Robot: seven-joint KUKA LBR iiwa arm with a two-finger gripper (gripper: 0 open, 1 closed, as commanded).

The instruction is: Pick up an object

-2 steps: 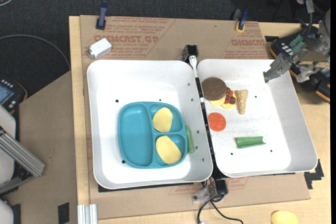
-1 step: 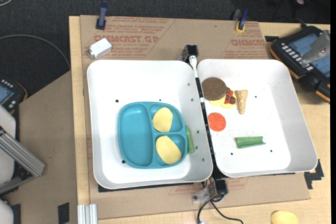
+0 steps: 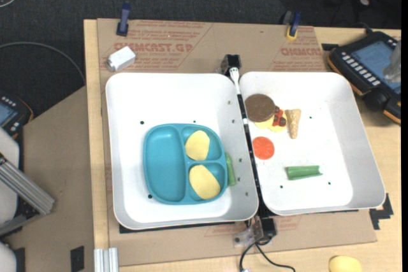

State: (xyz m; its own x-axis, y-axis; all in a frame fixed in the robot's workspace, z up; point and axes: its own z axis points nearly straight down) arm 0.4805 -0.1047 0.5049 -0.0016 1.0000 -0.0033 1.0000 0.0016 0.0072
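Note:
The right bin point(image 3: 338, 137) holds a brown round disc point(image 3: 259, 107), a small yellow and red piece point(image 3: 278, 120), a tan cone point(image 3: 293, 122), an orange-red disc point(image 3: 263, 148) and a green stick point(image 3: 302, 171). They lie apart, except that the brown disc, the yellow and red piece and the cone touch or nearly touch. In the left bin point(image 3: 127, 111) sits a teal divided tray point(image 3: 164, 162) with two yellow pieces, one at the upper right point(image 3: 197, 145) and one at the lower right point(image 3: 205, 181). A thin green sliver point(image 3: 230, 172) rests at the tray's right edge.
A white block point(image 3: 121, 58) lies on the board behind the left bin. Clamps stand at the back edge point(image 3: 123, 19) point(image 3: 292, 25). A black pendant point(image 3: 366, 64) sits at the far right, and a yellow object point(image 3: 344, 264) lies at the bottom right.

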